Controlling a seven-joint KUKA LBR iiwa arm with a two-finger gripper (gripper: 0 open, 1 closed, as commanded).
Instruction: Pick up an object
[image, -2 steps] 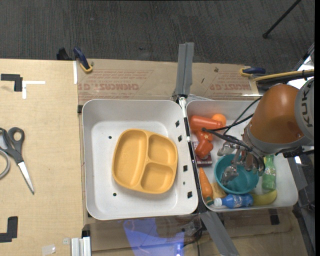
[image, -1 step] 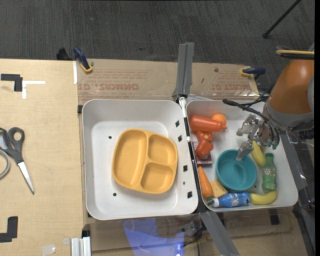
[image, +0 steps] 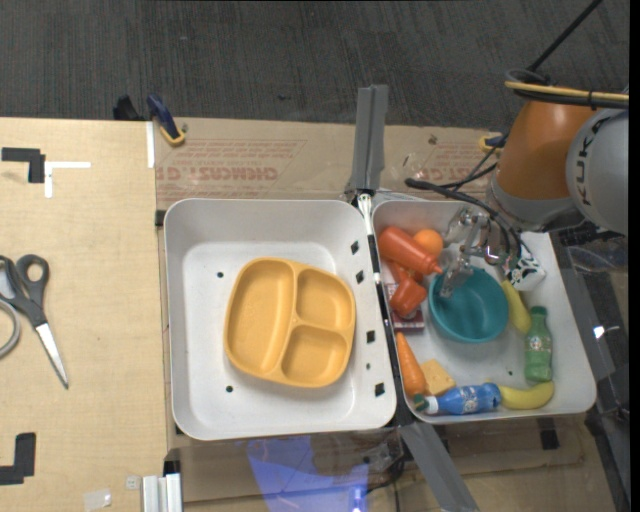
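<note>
Reaching is the step in hand, as I judge it: the arm (image: 560, 140) comes in from the right and its pincer (image: 466, 258) hangs low over the right bin (image: 572, 395), at the upper rim of the teal bowl (image: 470, 307). Nothing can be seen between the metal fingers, so no object is held yet. Whether the fingers stand open or closed I cannot tell; they blur against the clutter beneath them.

Objects to choose from all lie in the right bin. The bowl sits in the middle. Orange and red bottles (image: 405, 262) lie just to its left, with a small orange ball (image: 428, 241) touching them. A carrot (image: 411, 366) and a yellow wedge (image: 437, 377) lie below the bowl, a blue bottle (image: 463, 400) and a banana (image: 526, 396) along the near wall, and a green bottle (image: 538, 344) at the right. The left bin (image: 190, 390) carries a yellow divided plate (image: 290, 322). Scissors (image: 38, 312) lie on the worktop (image: 80, 240), well apart from both bins.

Next, the pincer would likely need to settle on one target, probably the bowl's rim or the nearest bottle, get a finger on each side, close and lift straight up. Crowding is the risk: neighbours touch, so a grip could slip or nudge them.
</note>
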